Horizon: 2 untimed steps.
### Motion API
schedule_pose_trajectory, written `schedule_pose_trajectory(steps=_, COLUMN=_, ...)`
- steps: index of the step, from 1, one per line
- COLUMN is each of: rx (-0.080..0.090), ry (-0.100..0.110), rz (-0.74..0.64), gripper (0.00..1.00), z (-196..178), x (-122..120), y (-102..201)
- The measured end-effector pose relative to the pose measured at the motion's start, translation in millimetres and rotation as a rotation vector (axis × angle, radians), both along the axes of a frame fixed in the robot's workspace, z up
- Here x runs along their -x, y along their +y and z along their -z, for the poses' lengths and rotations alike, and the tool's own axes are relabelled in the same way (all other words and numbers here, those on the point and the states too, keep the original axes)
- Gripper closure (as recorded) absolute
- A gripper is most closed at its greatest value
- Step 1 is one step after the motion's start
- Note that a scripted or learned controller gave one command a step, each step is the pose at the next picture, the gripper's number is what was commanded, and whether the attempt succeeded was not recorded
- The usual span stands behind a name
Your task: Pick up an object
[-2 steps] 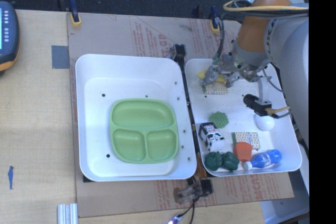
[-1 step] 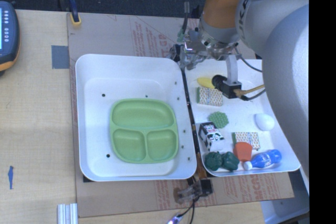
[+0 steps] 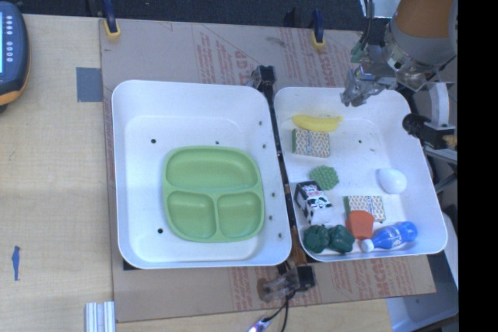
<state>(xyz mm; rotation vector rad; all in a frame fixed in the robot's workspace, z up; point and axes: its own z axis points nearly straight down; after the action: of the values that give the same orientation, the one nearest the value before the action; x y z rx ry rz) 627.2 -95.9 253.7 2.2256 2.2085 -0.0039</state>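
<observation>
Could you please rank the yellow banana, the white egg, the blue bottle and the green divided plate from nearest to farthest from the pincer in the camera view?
From the pincer, at the right bin's far edge:
1. Yellow banana, just below-left of it, far end of right bin.
2. White egg, mid right bin, right side.
3. Blue bottle and green divided plate in the left bin: too close to call.

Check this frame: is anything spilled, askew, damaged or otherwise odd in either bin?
Nothing stands out. The green three-compartment plastic tray lies flat in the left white bin. In the right white bin, the yellow banana and blue plastic bottle lie loose on their sides. The gripper hangs above that bin's far edge.
</observation>
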Motion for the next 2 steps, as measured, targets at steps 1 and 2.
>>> schedule_pose_trajectory(steps=1, rx=-0.005, ry=0.005, rz=-0.010, gripper=0.00, z=4, x=-1, y=8)
schedule_pose_trajectory(steps=2, rx=-0.008, ry=0.021, rz=-0.010, gripper=0.00, z=103, x=67, y=1)
